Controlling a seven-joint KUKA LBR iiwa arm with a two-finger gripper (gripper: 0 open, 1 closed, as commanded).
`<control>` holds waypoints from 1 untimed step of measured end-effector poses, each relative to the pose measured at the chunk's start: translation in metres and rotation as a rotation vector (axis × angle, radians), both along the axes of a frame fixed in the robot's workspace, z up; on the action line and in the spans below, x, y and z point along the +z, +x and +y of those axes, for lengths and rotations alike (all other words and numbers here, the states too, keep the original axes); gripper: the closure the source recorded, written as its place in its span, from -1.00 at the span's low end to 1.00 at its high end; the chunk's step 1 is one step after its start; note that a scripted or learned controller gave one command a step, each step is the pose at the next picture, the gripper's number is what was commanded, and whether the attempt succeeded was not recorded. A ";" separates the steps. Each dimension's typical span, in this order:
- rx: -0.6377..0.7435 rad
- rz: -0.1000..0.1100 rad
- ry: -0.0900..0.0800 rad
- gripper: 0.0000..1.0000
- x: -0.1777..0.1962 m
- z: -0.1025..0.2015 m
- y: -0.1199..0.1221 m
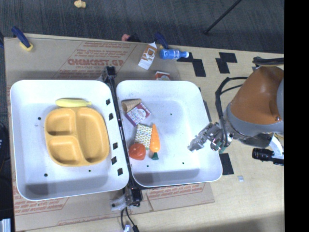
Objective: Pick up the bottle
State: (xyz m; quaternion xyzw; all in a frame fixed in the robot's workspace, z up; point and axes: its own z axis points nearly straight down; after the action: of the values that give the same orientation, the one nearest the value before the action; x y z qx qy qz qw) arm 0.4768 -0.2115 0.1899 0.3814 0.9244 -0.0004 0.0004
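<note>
Beyond the right bin (pixel 193 88), the blue bottle (pixel 170 54) lies well apart from the pincer (pixel 200 141), whose spread cannot be told; a grab here would miss it.

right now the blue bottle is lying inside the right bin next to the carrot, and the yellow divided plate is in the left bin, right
Not quite. The camera view shows the blue bottle lying on the bench beyond the right bin, outside it and far from the carrot. The rest holds: the yellow divided plate is in the left bin.
</note>
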 end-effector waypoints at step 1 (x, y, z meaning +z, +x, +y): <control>-0.382 0.005 0.003 1.00 -0.053 0.001 -0.001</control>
State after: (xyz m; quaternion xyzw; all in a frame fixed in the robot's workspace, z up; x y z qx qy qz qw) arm 0.4758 -0.2108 0.1369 0.5501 0.8351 -0.0003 -0.0025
